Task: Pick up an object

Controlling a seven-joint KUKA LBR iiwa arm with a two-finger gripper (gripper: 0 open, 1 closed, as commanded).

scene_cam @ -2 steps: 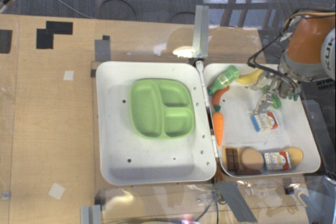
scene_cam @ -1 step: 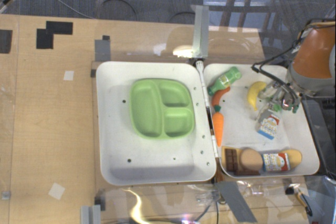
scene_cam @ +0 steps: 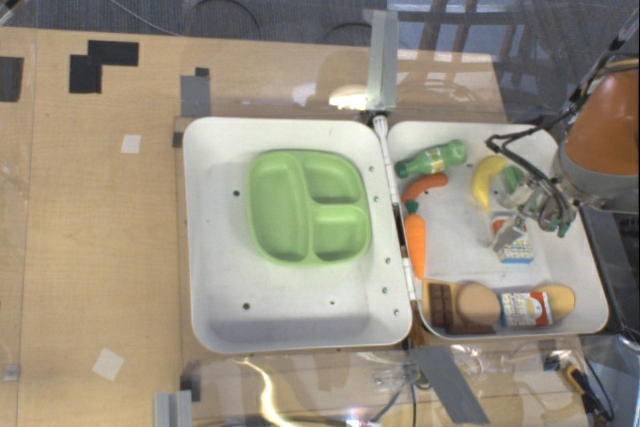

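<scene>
Banana (scene_cam: 487, 181) beside claw (scene_cam: 528, 211), bottle (scene_cam: 432, 158), carrot (scene_cam: 416, 245).

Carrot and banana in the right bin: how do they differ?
The carrot is orange and straight, lying along the right bin's left wall; the banana is yellow and curved, lying nearer the gripper. The carrot lies by itself; the banana sits against a green item. Both lie flat.

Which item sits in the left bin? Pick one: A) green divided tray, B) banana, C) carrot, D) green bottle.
A: the green divided tray lies alone in the left bin, while the banana, carrot and green bottle are in the right bin.
</scene>
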